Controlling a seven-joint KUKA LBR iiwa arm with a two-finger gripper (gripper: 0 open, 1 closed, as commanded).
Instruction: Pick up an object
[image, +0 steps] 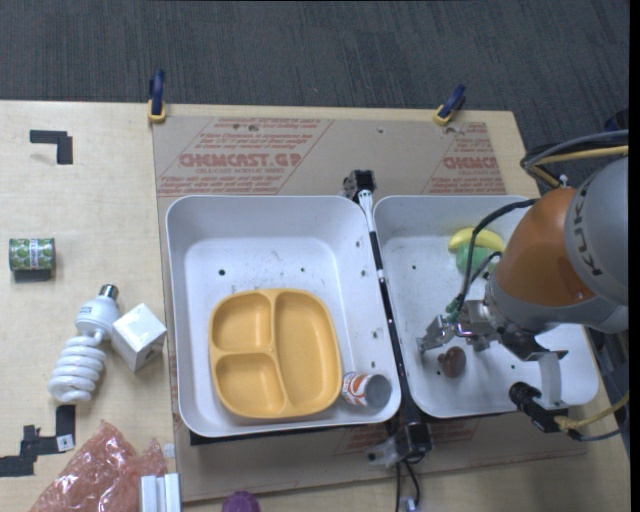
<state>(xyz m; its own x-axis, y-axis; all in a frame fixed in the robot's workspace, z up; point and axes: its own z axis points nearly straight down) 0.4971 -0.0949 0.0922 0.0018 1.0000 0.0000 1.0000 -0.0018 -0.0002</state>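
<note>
The hand (440, 338) hung low in the right bin (420, 400), directly at twelve o'clock of a small brown object (453, 361); whether it was open or closed could not be determined. Risk: a descent slightly off-centre would nudge the object aside, producing an empty grasp.

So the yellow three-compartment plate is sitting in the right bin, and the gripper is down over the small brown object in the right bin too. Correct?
Not quite. The camera view shows the yellow three-compartment plate in the left white bin, not the right. The rest stands: the gripper is down over the small brown object in the right white bin.
</note>
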